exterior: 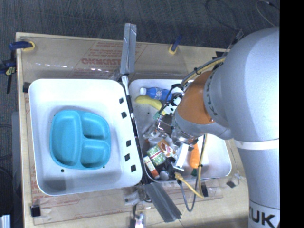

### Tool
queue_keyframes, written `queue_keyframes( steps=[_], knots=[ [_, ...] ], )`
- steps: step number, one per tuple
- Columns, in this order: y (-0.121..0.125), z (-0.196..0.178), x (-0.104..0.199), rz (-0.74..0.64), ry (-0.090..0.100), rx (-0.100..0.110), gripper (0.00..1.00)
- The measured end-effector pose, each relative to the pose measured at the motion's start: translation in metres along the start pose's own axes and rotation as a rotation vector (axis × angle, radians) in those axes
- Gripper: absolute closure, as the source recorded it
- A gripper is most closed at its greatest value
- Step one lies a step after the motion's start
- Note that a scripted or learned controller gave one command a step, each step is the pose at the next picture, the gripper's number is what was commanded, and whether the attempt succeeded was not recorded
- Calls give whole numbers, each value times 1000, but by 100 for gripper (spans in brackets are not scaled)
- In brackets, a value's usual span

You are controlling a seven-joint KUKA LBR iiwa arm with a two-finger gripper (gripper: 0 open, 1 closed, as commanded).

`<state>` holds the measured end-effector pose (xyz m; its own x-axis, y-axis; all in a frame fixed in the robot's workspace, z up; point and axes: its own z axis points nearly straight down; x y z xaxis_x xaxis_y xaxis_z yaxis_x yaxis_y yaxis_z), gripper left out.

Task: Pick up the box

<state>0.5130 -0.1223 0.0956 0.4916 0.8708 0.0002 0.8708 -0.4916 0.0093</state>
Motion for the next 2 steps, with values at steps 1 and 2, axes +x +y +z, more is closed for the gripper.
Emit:
queue_keyframes(
  steps=[1, 2],
  knots=[
    [44, 5, 32, 67, -2, 15, 0],
    [42, -4, 33, 59, -2, 21, 100]
  ],
)
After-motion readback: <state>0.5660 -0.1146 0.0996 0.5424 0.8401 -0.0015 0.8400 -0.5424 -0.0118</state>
